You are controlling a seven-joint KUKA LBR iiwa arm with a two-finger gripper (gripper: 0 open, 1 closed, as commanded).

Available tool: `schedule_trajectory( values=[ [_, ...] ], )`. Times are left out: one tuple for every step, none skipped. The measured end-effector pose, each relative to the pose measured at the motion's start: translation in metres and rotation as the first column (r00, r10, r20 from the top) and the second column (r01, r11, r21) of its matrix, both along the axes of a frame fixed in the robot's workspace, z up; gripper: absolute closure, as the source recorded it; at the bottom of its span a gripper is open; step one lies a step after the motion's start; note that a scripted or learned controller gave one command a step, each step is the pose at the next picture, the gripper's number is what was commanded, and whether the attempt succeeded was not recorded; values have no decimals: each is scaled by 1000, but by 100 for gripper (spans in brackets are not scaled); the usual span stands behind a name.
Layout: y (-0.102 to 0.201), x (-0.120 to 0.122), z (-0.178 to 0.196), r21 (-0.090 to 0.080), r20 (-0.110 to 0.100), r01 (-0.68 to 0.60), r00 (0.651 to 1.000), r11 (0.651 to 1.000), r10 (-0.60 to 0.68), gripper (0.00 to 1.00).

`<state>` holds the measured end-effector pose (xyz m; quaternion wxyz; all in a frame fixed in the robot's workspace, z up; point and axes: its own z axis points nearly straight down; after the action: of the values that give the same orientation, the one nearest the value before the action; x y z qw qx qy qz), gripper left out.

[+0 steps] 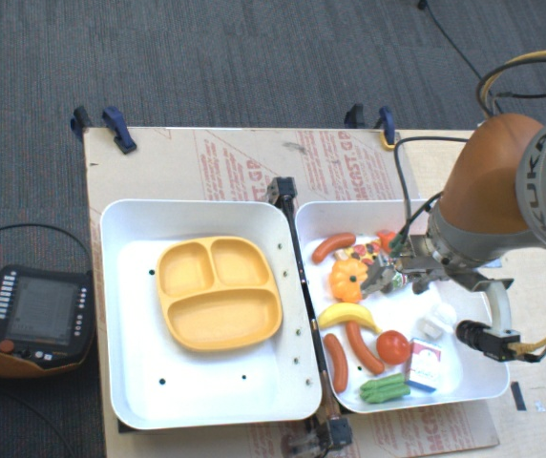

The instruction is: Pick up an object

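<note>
- Overhead, the pincer (380, 277) hangs low in the right bin (473, 380), just beside an orange toy (346, 280); its finger state cannot be told.
- Banana (346, 315), sausages and tomato (393, 346) lie nearby.
- Yellow tray (220, 291) fills the left bin (130, 351).

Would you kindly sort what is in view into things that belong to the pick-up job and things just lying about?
Job: gripper; right bin; orange pumpkin toy; banana; tomato; sausages; green pea pod.

Lying about: left bin; yellow divided plate; teach pendant; blue clamps.
</note>
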<state>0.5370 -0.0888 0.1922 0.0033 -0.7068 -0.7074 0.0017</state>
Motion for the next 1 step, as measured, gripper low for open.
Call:
schedule_trajectory(
  values=[
    [-13, 66, -107, 0, -1, 1, 1000, 1000, -1, 0]
  ],
)
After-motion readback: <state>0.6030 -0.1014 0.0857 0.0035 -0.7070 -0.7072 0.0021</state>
